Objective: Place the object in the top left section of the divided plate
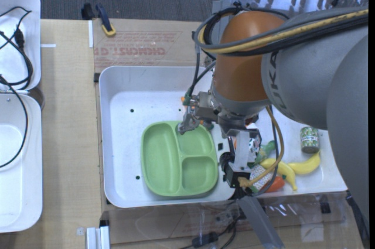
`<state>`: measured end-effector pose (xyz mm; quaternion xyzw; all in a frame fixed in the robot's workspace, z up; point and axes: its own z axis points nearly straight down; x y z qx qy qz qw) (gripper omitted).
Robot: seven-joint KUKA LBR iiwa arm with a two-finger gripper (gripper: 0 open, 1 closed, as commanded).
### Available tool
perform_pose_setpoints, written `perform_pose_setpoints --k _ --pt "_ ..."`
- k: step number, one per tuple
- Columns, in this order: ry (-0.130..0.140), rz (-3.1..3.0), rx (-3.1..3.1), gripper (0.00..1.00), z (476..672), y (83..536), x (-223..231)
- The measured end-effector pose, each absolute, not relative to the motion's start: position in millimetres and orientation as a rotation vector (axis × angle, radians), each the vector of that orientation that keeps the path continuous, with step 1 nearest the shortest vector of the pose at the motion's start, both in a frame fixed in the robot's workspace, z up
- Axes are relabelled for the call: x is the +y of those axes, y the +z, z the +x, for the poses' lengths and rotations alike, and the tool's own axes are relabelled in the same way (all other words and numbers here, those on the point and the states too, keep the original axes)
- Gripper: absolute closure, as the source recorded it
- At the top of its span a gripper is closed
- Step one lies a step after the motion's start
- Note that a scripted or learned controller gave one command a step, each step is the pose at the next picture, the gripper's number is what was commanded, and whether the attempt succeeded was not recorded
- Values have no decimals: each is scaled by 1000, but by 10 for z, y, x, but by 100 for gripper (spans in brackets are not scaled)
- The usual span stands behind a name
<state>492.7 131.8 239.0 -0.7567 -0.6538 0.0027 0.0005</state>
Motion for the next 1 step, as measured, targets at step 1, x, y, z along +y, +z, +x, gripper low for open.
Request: perform_pose_setpoints --k 1 --pt "9 -2442 -1974 0 4770 2052 396"
